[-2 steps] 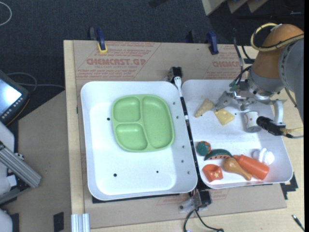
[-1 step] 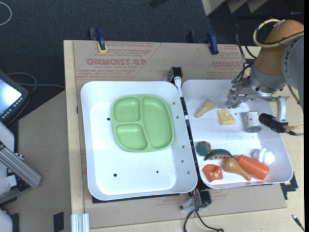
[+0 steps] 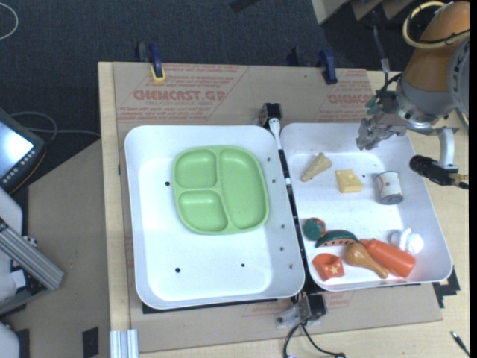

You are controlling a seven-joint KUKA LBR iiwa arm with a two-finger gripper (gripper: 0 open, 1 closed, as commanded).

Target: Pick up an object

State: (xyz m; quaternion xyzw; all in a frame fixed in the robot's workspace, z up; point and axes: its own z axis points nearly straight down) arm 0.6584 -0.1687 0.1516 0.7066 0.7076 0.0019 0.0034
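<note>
Nearest the camera, along the front edge of the right bin (image 3: 425,200), lay a cluster of toy foods: an orange-red pepper-like piece (image 3: 328,265) at the front left, a brown drumstick (image 3: 363,258) beside it, an orange carrot (image 3: 391,256) touching the drumstick on its right, and a small white object (image 3: 411,240) just behind the carrot near the bin's right wall. Just behind the pepper piece sat a watermelon slice (image 3: 336,238) and a round red-and-green fruit (image 3: 314,227) to its left.

Farther back in the same bin, three pieces lay apart in a loose row: a pale wedge of cheese (image 3: 316,166) on the left, a yellow cheese square (image 3: 348,181) in the middle, and a small grey can (image 3: 387,187) lying on its side to the right.

In the left bin (image 3: 141,222) a green divided plate (image 3: 220,189) lay flat, toward the back.

At the far right corner of the right bin, the gripper (image 3: 370,136) hung over the back rim, above and behind the can, touching none of the objects. Whether its fingers were open or closed could not be told; nothing was seen between them.
</note>
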